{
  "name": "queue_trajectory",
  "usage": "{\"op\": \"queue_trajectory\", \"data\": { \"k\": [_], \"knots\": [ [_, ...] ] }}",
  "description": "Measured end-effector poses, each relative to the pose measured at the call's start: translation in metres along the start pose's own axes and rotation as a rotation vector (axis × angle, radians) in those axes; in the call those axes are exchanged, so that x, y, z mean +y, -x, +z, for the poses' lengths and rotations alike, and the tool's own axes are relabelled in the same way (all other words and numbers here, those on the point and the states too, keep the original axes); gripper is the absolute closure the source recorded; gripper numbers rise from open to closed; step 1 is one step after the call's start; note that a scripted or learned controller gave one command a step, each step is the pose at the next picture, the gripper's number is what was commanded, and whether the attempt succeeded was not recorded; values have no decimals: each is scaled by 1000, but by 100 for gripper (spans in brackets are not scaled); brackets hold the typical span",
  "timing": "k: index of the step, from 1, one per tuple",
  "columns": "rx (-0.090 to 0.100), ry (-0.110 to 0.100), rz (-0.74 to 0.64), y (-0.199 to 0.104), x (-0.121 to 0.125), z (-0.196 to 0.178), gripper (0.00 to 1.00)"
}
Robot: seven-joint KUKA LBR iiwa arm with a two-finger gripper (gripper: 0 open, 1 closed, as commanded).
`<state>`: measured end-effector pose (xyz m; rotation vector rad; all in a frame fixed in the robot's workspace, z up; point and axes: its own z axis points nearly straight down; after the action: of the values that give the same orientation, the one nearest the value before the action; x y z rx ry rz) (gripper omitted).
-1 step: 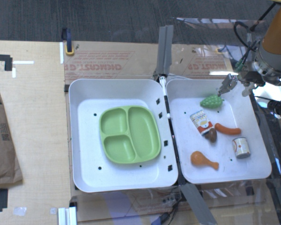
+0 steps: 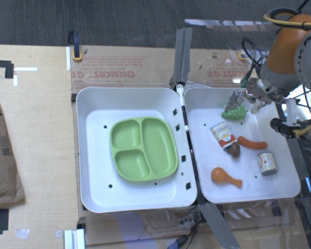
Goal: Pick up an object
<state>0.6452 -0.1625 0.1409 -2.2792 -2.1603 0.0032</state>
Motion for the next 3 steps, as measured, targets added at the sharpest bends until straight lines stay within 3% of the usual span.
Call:
{"op": "queue_trajectory", "data": {
  "k": [1,2,3],
  "knots": [
    [-1,2,-97,27,10,49,0],
    [-3,3,-99,27,11,39,100],
    [-1,2,-40,-43,11,-53,100]
  ]
}}
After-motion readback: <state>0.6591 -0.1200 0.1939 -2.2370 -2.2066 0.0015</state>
